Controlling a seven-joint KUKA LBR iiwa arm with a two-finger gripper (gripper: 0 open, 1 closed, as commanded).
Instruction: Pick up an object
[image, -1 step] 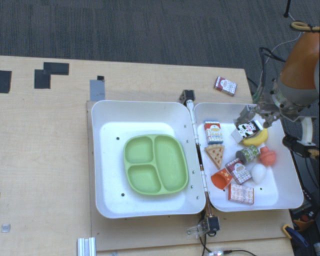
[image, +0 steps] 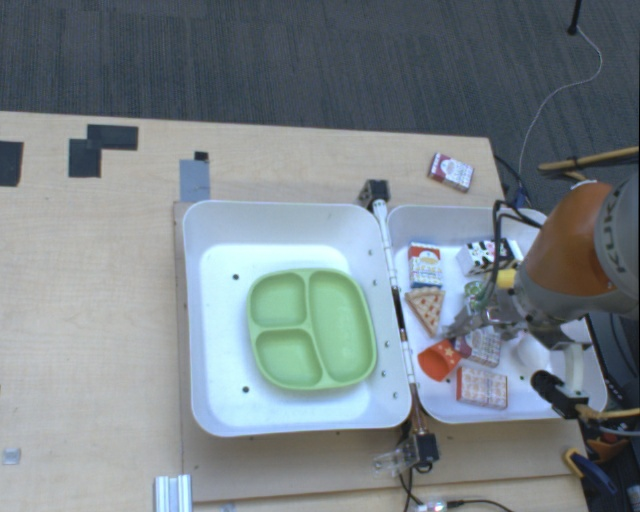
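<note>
**Over the right bin, my pincer hangs low**

Over the right bin, my pincer sits low among small toys. I cannot tell how it stands. An orange toy lies just near it, with a pizza slice to the left. A green plate rests in the left bin.

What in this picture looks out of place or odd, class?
One small red-and-white packet lies on the bench, outside both bins, beyond the right bin, where the other small items sit jumbled. The green divided plate sits askew in the left bin.
</note>
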